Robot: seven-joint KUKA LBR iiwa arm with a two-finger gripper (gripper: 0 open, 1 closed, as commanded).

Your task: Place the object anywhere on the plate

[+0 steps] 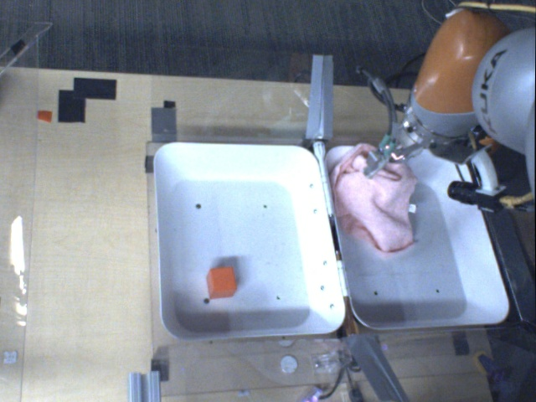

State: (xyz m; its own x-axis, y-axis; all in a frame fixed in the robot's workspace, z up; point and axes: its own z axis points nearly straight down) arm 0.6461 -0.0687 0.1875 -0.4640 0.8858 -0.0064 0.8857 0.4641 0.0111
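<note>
Seemingly pinched between the gripper's [387, 153] fingers, the pink cloth [377, 198] hung limp over the right bin's [452, 304] upper left; soft and light, it looked best gathered at a bunched fold

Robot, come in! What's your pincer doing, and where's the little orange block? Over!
Pincer down on pink cloth, right bin. Orange block sits alone in left bin, untouched. Nothing blocking it.
</note>
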